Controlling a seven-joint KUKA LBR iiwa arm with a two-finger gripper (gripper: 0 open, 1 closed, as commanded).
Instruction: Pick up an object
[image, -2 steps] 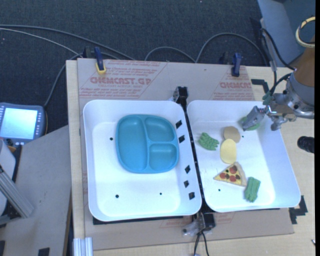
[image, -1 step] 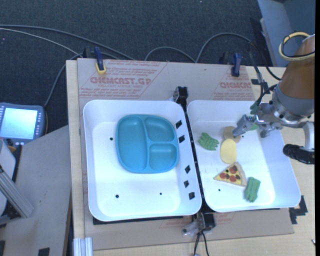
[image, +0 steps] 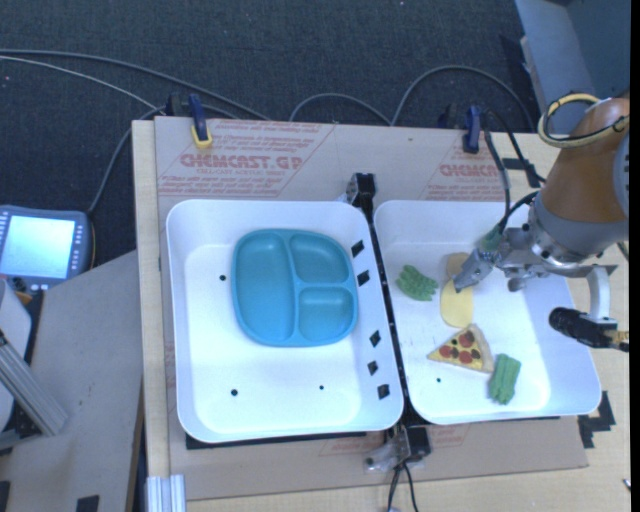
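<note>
In the right bin lie a few toy foods: a green leafy piece, a pale yellow piece, a pizza slice and a green pickle-like piece. My gripper reaches in from the right and is low over the top end of the yellow piece, just right of the green leafy piece. The arm's grey wrist and orange band stand above the bin's right half. Nothing is seen lifted off the bin floor.
A blue divided plate lies in the left bin. A black divider with clips runs between the bins. Cables cross the dark floor behind the bench, and a handheld screen sits at far left.
</note>
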